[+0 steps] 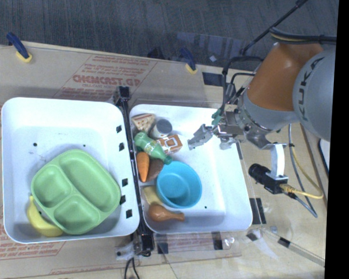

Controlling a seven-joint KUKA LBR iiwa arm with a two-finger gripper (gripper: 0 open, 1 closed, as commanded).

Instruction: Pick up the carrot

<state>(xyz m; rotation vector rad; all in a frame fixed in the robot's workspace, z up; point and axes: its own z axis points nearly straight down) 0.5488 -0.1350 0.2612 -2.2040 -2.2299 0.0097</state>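
Note:
The orange carrot (142, 166) lies against the left wall of the right bin (230, 185), just below a green bottle (151, 147) and left of a blue bowl (179, 185). My gripper (212, 136) hangs over the upper right part of that bin, well to the right of the carrot and apart from it. Its two fingers stand spread, one (199, 137) reaching left, the other near the bin's right wall, with nothing between them.
The right bin also holds a cracker box (142, 122), a small can (161, 128), a brown box (172, 143) and a brown drumstick (165, 213). In the left bin lie a green divided plate (75, 190) and a yellow object (39, 222). White floor shows under the gripper.

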